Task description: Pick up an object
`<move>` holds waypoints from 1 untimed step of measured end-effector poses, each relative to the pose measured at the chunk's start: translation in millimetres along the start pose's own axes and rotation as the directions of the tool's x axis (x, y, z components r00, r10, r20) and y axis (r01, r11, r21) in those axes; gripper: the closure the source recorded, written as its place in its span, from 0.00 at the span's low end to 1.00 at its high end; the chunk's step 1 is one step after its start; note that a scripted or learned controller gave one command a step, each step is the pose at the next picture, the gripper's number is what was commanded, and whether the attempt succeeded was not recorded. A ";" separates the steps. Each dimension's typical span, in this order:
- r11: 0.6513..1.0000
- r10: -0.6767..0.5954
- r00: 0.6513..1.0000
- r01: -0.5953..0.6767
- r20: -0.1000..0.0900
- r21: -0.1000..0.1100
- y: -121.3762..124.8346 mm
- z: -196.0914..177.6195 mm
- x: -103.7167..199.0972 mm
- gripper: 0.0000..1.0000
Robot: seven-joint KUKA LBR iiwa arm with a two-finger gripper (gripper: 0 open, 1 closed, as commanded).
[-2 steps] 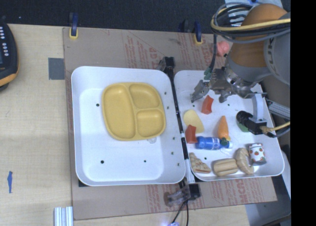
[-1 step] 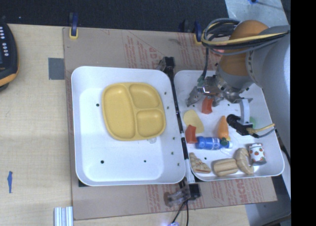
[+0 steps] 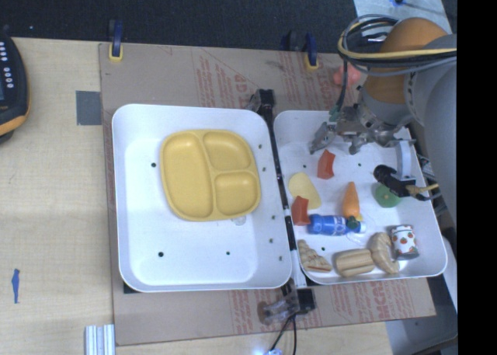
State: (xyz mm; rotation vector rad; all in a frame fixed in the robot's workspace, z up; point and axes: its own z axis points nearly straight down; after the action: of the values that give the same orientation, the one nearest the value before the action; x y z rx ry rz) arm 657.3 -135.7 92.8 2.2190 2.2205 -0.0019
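**Jaws over right bin, nothing picked yet**

Arm (image 3: 411, 74) hangs its jaws beyond the blue bottle (image 3: 334, 225), near the right bin's (image 3: 432, 266) far wall. Jaws look spread, nothing btwn them. Prob. lined up on the red wedge (image 3: 326, 164), the nearest item, lying btwn jaws & bottle.

Small items crowd round the bottle, so targets are all w/in reach.

Count:
- 2 bins, incl. left bin (image 3: 194, 256)
- 1 yellow plate (image 3: 210, 173), well left of bottle
- 2 red pcs, incl. red block (image 3: 300, 210)
- 1 yellow pc (image 3: 304, 187)
- 1 carrot (image 3: 352, 200)
- 1 green item (image 3: 386, 196)
- 3 bread pcs (image 3: 353, 262)
- 1 can (image 3: 402, 241)
- 1 bottle
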 end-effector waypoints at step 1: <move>1.000 -0.005 1.000 0.005 -0.002 0.007 -22.3 0.9 19.2 0.00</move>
State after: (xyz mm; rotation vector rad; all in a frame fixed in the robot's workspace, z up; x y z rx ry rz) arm 635.0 -116.5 91.8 2.2187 2.2303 -0.0076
